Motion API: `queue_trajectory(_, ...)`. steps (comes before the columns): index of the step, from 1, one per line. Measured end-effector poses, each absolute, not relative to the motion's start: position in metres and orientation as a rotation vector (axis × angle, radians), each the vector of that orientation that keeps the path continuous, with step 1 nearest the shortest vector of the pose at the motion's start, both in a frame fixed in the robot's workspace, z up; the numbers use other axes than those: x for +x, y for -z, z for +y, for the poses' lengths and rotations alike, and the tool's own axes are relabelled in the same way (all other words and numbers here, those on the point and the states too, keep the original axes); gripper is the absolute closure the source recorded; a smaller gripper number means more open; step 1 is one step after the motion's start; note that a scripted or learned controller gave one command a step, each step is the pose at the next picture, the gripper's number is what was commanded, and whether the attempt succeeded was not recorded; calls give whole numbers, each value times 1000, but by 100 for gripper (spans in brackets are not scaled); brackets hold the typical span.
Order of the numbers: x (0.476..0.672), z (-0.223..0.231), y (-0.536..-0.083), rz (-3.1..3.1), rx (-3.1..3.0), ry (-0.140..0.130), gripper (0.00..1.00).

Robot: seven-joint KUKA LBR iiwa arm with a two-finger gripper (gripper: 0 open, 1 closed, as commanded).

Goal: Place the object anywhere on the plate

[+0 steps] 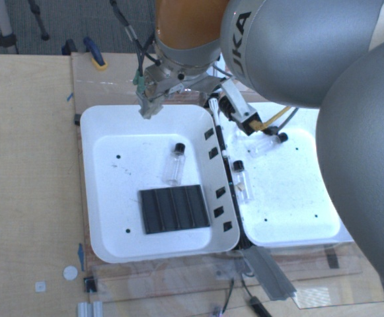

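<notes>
The gripper hangs at the upper middle of the frame, over the far rim of the left bin, under the orange band of the arm; whether its fingers are open or shut I cannot tell, and nothing shows between them. The likely object, a clear vial with a black cap, lies on its side in the middle of the left bin, cap toward the top of the frame, just above the dark ribbed plate, close to its upper edge but apart from it. Two more vials lie in the right bin: one beside the divider, another toward the bin's upper part. The step in hand looks like the approach to the grasp. To do it well, the gripper should come down centred over the vial's body, fingers across its narrow width rather than along its length, since a smooth round vial will roll or squirt out if pinched off-centre. After that, a short carry toward the bottom of the frame ends over the plate, and a low release keeps it from rolling off
</notes>
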State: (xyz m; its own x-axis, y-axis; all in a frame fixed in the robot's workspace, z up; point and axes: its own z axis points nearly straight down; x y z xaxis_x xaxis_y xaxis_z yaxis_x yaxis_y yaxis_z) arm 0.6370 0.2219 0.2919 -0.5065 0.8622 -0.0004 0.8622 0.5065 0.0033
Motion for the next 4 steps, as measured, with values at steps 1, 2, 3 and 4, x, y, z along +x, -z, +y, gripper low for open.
queue_trajectory(1, 633, 215, -254, 2774, 1478, 1, 100)
queue_trajectory(2, 622, 215, -254, 2799, 1429, 1, 100)
queue_trajectory(3, 622, 215, -254, 2800, 1429, 1, 0)
queue_trajectory(4, 623, 215, -265, 2796, 1431, -4, 100)
